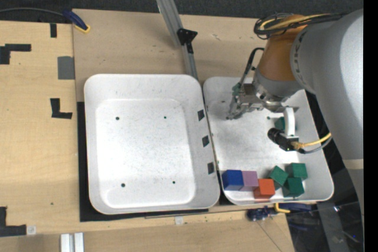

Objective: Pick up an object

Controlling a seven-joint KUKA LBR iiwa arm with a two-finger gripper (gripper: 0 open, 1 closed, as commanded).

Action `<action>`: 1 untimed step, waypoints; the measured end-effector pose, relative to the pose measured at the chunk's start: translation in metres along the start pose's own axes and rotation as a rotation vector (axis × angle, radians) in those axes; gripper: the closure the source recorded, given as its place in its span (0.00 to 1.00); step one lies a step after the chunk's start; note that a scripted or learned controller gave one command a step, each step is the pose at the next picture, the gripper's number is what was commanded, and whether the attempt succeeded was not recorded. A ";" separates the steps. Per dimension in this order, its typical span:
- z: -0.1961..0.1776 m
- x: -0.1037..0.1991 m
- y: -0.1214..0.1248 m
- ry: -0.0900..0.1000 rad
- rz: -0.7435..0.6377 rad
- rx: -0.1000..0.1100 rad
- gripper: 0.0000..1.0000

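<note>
- The left shallow white plastic bin (144, 141) has its whole floor open; nothing blocks a way in from above.
- In the right shallow white plastic bin (254, 138), the middle floor is free.
- Along that bin's near edge, a row of small blocks stands close together: blue cube (233, 179), pale purple cube (250, 179), orange cube (266, 187), and three dark green blocks (289, 177).
- The grey arm with its orange band (307, 62) covers the right bin's far right corner, its pincer (239, 108) low over the far floor.
- A slanted grey metal pole (168, 6) crosses the surface's far edge.
</note>
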State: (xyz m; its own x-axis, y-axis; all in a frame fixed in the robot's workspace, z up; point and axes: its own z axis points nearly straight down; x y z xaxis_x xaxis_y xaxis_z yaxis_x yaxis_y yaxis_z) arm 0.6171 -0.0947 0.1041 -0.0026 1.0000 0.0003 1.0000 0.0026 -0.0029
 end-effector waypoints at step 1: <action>-0.047 0.004 0.008 0.000 0.001 -0.006 1.00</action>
State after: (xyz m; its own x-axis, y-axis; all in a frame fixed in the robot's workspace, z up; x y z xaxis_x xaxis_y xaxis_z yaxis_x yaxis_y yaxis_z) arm 0.6254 -0.0905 0.1507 -0.0018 1.0000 0.0000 1.0000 0.0018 0.0028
